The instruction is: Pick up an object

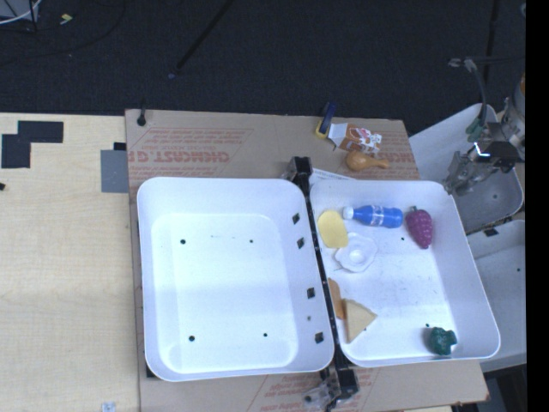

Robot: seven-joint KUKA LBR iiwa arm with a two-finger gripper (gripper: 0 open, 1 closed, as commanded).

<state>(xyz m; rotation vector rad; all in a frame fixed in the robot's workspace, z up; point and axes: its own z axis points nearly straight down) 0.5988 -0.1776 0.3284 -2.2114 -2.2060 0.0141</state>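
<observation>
Sitting left: shallow white plastic bin [163,350].
Right bin [480,316]: yellow oval piece [332,228], blue plastic bottle [374,216], purple grape bunch [419,227], small green lump [442,341].
Gripper [467,174]: at right edge beyond that bin, partly cut off, grip unreadable.

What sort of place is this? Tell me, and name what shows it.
Probably a robotics lab's pick-test bench, not a home or shop. Two shallow white bins sit on taped-down cardboard, toy items like a blue bottle and purple grapes lie inside, and loose cables trail behind.
</observation>
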